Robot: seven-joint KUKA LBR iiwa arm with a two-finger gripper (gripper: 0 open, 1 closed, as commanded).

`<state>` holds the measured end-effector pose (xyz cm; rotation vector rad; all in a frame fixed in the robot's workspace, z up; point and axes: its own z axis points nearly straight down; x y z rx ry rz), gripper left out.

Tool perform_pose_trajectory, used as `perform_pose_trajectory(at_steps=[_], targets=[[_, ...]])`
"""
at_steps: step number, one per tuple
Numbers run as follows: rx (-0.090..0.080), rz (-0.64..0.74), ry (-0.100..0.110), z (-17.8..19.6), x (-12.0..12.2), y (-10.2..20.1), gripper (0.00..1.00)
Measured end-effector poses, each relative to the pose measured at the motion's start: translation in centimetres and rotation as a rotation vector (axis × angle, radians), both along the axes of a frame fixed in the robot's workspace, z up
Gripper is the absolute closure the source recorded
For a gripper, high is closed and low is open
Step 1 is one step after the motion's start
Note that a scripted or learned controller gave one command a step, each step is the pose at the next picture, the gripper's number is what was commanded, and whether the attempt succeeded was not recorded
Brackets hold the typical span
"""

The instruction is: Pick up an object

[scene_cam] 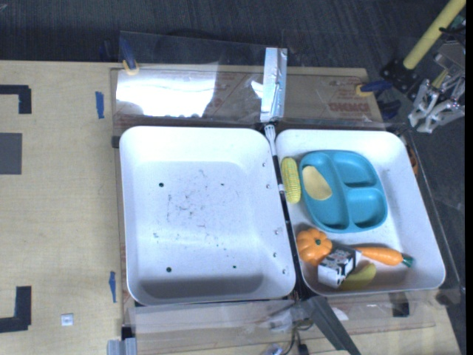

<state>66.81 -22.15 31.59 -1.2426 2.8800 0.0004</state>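
The right bin (423, 214) holds a blue divided plate (347, 191) with a flat yellow piece (317, 184) in its left compartment. A yellow corn cob (290, 179) lies along the plate's left side. Toward the front are an orange pumpkin (312, 245), a carrot (381, 256), a small white and black box (336, 266) and a yellow-green piece (363, 274). My gripper (437, 98) hangs outside the bins, beyond the right bin's far right corner, well away from all the objects.
The left bin (192, 205) has only scuff marks on its floor. A clear plastic panel (196, 87) and a metal bracket (273, 83) stand behind the bins. The wooden bench (52, 198) stretches to the left with black marks on it.
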Motion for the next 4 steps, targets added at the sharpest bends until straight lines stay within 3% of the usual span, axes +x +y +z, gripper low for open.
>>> perform_pose_trajectory(at_steps=[3,4], targets=[[-0.002,0.518,-0.001,-0.41,0.03,0.12,1.00],[-0.005,0.773,-0.005,0.23,0.02,0.04,1.00]])
